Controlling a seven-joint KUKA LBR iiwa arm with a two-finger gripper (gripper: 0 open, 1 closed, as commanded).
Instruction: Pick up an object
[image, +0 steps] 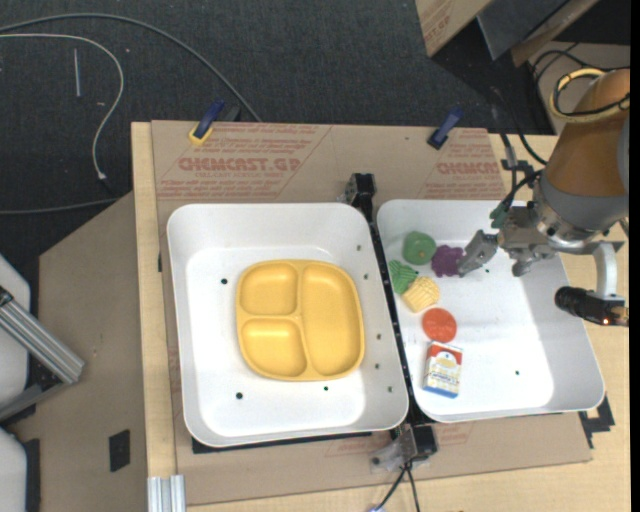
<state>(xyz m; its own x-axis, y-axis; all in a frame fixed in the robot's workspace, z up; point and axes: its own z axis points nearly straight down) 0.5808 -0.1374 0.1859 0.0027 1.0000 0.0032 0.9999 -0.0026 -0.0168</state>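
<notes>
I'm looking down on a cardboard-topped bench (300, 160) over dark carpet, with two white bins side by side. Nearest me in the right bin (560, 380) lies a small carton (444, 369), then an orange-red round toy (439, 325), a pale yellow ridged piece (421, 294) touching a green leafy one (402, 275), and farther back a green lump (419, 245) beside a purple cluster (446, 261). The left bin (200, 240) holds a yellow divided plate (300, 319). My gripper (500, 252) hangs just right of the purple cluster, its fingers spread apart with nothing between them, though the slant makes that hard to judge. The purple cluster is my likeliest pick: it looks like light, stiff plastic, bumpy and apt to roll, so I'd pinch across its middle.
</notes>
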